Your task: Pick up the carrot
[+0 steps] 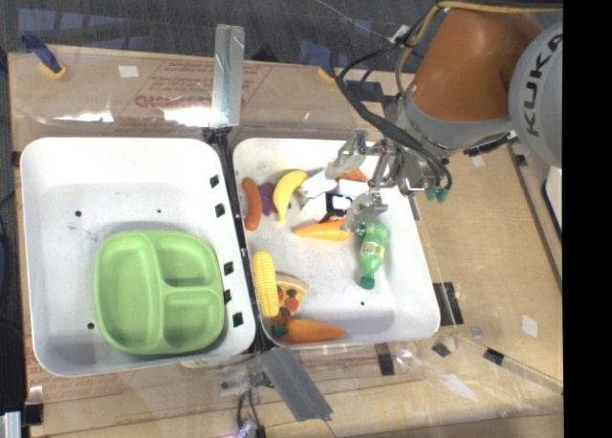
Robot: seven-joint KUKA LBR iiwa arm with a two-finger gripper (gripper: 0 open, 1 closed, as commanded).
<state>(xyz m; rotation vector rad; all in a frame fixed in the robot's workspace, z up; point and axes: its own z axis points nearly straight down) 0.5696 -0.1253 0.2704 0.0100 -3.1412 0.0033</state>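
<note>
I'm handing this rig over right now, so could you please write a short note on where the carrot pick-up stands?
End effector: low in the right bin, at its far right side; its tip is at the right end of a carrot lying mid-bin. No lift is visible, so count nothing as held.
Things: a second carrot lies at the bin's near edge. Also in the right bin: banana, corn cob, green bottle. Left bin holds a green divided plate.
Done: approach to the carrot.
Left: confirm the grasp, then lift the carrot.
</note>
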